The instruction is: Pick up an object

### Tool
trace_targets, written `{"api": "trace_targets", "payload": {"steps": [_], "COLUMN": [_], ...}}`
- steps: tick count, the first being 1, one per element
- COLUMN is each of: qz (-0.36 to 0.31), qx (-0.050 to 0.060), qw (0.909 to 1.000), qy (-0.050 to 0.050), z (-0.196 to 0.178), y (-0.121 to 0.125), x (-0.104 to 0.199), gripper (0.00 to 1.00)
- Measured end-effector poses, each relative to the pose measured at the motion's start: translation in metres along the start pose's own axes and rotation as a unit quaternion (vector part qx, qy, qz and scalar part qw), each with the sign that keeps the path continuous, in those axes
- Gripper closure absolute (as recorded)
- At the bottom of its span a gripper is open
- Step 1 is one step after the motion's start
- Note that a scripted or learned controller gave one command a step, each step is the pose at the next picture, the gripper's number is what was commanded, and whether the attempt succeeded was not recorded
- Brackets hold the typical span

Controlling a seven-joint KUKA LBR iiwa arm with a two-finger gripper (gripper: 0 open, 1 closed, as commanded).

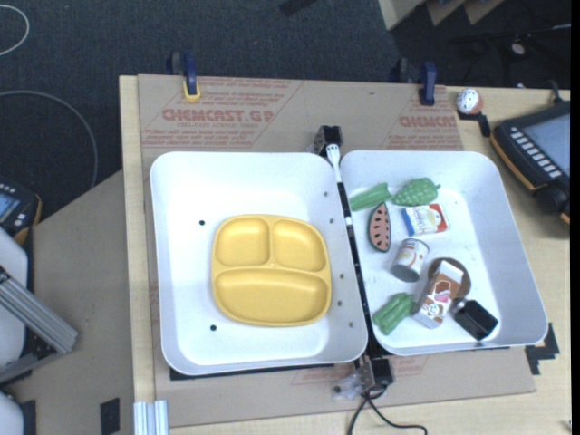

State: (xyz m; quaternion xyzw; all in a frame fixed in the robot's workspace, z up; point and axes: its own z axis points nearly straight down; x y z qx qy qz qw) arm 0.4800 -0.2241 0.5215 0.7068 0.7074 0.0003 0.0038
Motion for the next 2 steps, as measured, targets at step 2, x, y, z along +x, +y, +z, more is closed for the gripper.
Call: {"api": "trace_targets", "payload": {"steps": [2], "qz": [-0.001], "qx": [-0.004], "qw": [1.0], "qy": [-0.003], "z": [-0.022], "y": [0.001], "x": [0.0], "gripper": [1.0]}}
